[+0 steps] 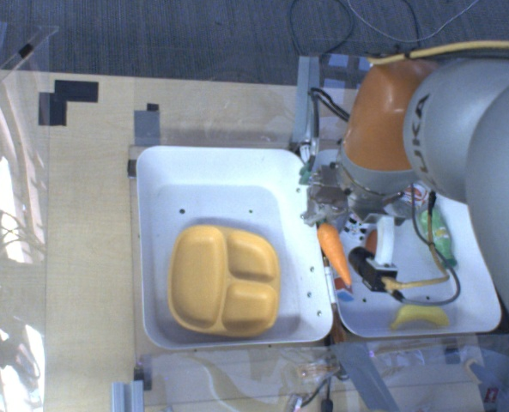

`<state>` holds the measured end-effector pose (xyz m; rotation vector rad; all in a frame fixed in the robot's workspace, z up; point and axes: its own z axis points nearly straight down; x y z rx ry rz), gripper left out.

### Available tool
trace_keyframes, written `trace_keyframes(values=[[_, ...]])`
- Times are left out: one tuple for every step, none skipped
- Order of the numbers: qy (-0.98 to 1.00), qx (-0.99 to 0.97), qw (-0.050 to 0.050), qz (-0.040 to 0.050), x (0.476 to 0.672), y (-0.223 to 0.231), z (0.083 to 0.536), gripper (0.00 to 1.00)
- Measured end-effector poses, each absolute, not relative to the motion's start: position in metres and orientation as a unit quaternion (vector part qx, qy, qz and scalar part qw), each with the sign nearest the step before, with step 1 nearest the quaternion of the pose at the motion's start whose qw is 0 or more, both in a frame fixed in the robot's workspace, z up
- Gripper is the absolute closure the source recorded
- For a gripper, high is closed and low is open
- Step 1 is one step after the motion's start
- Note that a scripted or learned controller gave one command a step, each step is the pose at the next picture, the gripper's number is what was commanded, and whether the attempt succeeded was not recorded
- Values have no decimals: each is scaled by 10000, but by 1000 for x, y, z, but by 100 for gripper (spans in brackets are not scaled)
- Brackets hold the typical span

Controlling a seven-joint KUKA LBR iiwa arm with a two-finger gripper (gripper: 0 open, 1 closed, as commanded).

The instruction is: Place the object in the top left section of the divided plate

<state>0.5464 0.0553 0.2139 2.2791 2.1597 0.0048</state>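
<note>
From where I stood, the grey arm [473, 118] reached in from the right, its orange band [383, 114] hanging over the far left corner of the right bin [481, 303]. The gripper [321, 206] sat low at that bin's left wall, close to the gap between the two bins. I could not tell whether it was spread or closed; the wrist hid most of it.

The carrot [334, 254] was just below the gripper, its thick end up against the tool and its tip pointing toward the near edge. It ran along the left rim of the right bin, right by the divide. Whether the tool gripped it or merely touched it, I could not make out.

The yellow divided plate [224, 279] lay in the left bin [155, 221], toward its near side, well apart from the carrot. It had one large section on the left and two smaller ones on the right.

In the right bin, a banana [420, 318] lay near the front edge, and a green item [435, 230] sat partly under the arm
</note>
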Motion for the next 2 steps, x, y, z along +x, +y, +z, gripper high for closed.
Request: trace_keyframes(values=[[6988, 7153, 2, 8, 525, 109, 184, 100], [7105, 7036, 2, 7, 548, 138, 170, 100]])
